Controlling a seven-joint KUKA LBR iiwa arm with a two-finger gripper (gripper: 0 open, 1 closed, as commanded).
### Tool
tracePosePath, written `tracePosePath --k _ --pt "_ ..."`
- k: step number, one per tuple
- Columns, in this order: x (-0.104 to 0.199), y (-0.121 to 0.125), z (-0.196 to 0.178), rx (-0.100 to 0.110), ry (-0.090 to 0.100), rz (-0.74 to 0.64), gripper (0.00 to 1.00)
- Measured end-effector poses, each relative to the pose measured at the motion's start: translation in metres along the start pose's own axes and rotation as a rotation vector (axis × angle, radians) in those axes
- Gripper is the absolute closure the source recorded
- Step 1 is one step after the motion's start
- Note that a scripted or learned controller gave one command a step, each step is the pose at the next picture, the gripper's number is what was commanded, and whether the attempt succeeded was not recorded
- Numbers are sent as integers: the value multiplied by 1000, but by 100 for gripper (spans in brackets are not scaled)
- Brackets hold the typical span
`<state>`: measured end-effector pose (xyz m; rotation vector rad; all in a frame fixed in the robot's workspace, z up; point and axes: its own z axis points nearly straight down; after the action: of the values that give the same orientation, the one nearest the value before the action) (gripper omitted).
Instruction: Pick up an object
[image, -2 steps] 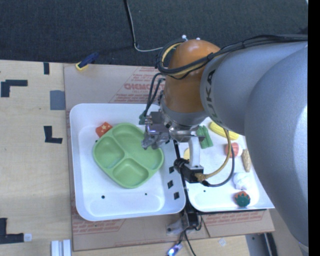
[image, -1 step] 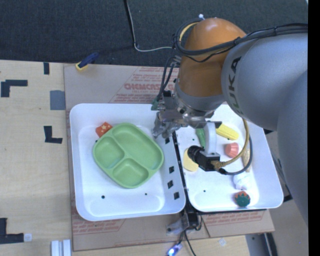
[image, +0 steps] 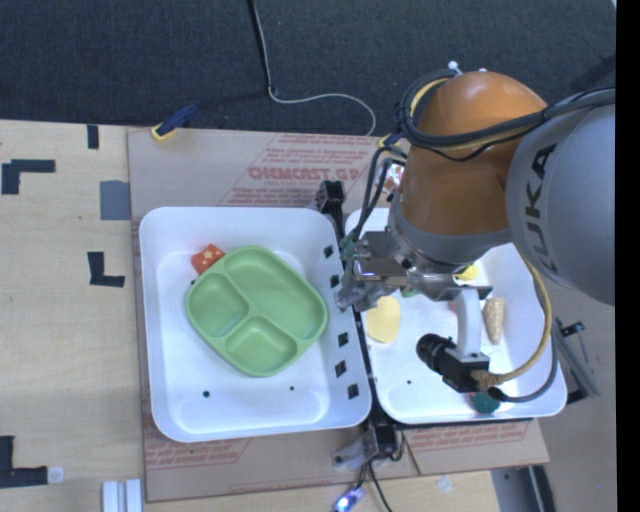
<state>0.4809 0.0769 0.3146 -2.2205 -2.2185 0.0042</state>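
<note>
Right of centre, the gripper (image: 385, 288) is hanging over the right bin (image: 520, 400), just above a yellow piece (image: 383, 321). Its jaw state I cannot tell. A green tray (image: 257, 310) is lying in the left bin (image: 170, 330).

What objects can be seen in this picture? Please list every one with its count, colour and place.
bins: 2, white, side by side on the bench; left bin, right bin
divided plate: 1, green, left bin
small block: 1, orange-red, left bin, at the plate's far-left edge
yellow piece: 1, pale yellow, right bin
tan piece: 1, beige, right bin
arm: 1, grey and orange, over the right bin
pincer: 1, metal, by the bins' shared edge
</note>
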Motion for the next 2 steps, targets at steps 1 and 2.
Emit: tracePosePath --k 1,2 --pt "-13 12 -58 -8 0 -3 100" --pt "28 2 -58 -2 0 -6 100"
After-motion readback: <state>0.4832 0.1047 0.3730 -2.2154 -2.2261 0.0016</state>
